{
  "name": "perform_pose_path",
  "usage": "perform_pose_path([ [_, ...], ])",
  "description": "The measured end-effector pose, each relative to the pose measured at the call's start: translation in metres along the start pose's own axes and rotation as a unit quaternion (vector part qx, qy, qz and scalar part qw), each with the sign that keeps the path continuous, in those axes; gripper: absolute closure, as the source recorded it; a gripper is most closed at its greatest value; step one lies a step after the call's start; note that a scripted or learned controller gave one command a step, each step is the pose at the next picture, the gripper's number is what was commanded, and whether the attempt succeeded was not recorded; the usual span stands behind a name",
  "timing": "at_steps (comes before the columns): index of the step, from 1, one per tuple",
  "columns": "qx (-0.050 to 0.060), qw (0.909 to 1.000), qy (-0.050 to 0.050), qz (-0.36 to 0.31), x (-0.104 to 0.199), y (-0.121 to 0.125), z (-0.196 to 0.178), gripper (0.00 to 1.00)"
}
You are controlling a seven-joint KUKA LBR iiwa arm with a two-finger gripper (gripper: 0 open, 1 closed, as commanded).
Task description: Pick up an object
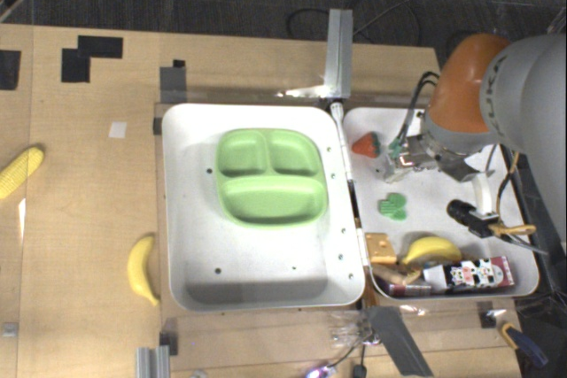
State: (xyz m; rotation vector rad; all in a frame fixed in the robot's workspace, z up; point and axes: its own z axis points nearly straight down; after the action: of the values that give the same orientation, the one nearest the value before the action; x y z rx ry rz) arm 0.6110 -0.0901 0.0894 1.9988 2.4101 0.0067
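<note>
The right bin (514, 190) holds a small red piece (365, 144) near its far left corner and a small green piece (393, 207) toward the middle. Along its near wall lie a yellow banana (431, 250), a tan block (381, 249) and a dark packet with a white label (469, 275). My gripper (400, 158) hangs over the bin's far part, just right of the red piece and above the green one. Nothing shows between its tips. The grey arm with its orange band (462, 95) covers the bin's far right corner.
The left bin (186, 190) carries a green divided plate (269, 174). On the bench left of the bins lie a second banana (142, 268) and a yellow corn cob (18, 173). Black cables (483, 221) trail across the right bin's right side.
</note>
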Motion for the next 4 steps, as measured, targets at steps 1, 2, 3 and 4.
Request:
perform_pose_path([
  [1, -0.001, 0.9995, -0.001, -0.032, -0.037, -0.064, -0.001, 1.00],
  [2, -0.003, 0.9995, -0.002, -0.032, -0.037, -0.063, -0.001, 0.00],
  [3, -0.001, 0.9999, 0.000, -0.013, -0.102, -0.021, 0.001, 0.00],
  [4, -0.002, 0.9993, 0.000, -0.037, -0.066, -0.062, 0.000, 0.00],
])
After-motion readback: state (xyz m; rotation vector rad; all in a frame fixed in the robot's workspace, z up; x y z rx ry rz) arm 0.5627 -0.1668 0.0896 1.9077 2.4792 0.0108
